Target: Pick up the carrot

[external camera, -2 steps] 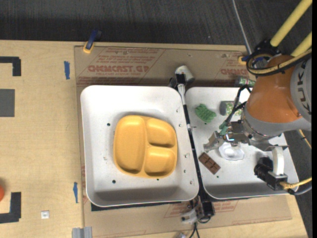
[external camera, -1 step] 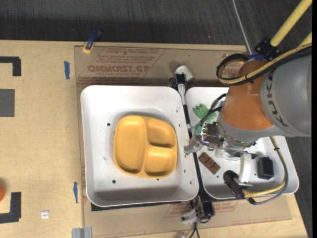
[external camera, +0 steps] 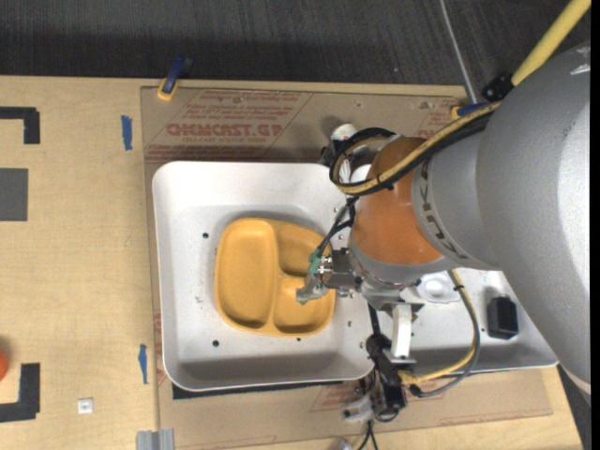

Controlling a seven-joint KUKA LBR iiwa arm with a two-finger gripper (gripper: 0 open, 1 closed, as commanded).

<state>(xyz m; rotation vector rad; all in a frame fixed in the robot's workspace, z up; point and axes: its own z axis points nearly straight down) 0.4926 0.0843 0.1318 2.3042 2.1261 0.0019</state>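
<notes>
My arm's orange-banded wrist (external camera: 398,218) hangs over the seam between the two white bins. Its gripper (external camera: 315,281) points down at the right edge of a yellow two-compartment dish (external camera: 253,275), which lies in the left bin (external camera: 183,251). The wrist and its cables hide the gripper's tip from above. The arm's grey body covers most of the right bin (external camera: 525,350) and whatever lies under it.
A small black object (external camera: 502,315) and a white round piece (external camera: 436,287) lie in the visible strip of the right bin. A blue-and-yellow clamp (external camera: 173,76) sits at the cardboard's back edge. A red-orange spot (external camera: 3,364) peeks in at the far left edge.
</notes>
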